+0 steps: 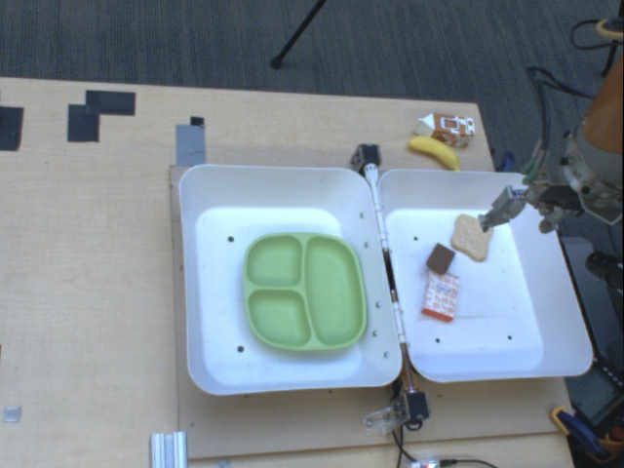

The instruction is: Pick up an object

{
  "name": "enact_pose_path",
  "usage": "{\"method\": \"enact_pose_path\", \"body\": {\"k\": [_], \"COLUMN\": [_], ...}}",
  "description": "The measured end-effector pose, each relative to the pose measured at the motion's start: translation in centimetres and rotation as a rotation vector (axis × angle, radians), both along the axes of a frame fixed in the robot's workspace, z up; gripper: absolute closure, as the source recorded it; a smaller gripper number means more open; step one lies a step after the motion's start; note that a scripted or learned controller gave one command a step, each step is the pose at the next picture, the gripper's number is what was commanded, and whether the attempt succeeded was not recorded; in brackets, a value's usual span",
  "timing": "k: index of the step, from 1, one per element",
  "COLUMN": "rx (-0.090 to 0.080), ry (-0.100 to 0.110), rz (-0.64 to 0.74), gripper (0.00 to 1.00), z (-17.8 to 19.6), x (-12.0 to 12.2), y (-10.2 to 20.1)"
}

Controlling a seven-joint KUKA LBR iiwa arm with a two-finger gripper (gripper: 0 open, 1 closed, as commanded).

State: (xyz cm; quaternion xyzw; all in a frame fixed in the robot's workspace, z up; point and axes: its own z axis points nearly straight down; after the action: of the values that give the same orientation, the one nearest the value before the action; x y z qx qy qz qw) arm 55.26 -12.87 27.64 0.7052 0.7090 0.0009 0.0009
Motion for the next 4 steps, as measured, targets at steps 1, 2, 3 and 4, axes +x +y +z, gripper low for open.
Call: {"method": "enact_pose_path", "body": {"k": [1,2,3,4], "rx": [0.0,0.0,0.0,0.0], "ry": [0.001,-0.003,-0.003,-0.006], "rz": [-0.003,-0.002,-0.001,0.0], "gripper": [0.0,1.0,0.0,1.0], "z": [-18.6,-17.5,-17.5,-16.5], "x": [-4.7,-4.5,-4.5,-4.4], "y": [-4.4,-4.3,-4.3,-4.3]}}
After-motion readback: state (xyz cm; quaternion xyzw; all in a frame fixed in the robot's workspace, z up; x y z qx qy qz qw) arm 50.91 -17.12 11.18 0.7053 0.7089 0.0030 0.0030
